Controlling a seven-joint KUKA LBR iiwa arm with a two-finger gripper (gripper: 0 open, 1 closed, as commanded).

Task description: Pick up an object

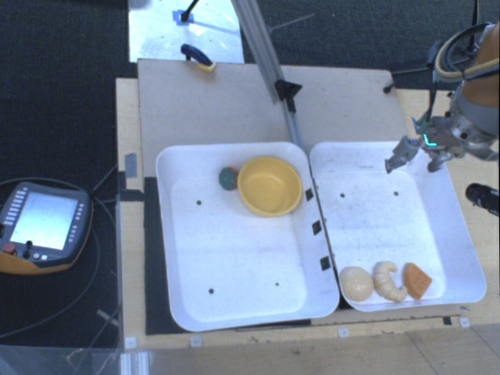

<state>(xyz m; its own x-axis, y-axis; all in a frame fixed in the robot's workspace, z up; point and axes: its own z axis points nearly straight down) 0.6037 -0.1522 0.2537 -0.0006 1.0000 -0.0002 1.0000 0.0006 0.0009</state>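
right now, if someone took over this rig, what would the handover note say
Gripper: open, holding nothing, at the upper right corner of the right bin, over its rim area.
Right bin: three food-like items in a row along the near edge, a pale round piece, a cream curled piece and an orange wedge.
Left bin: yellow bowl near the top, with a small dark green ball touching its left side.
Done: nothing picked yet.
Left: choose an object, descend, grasp and lift. The row in the right bin is probably the nearest option.
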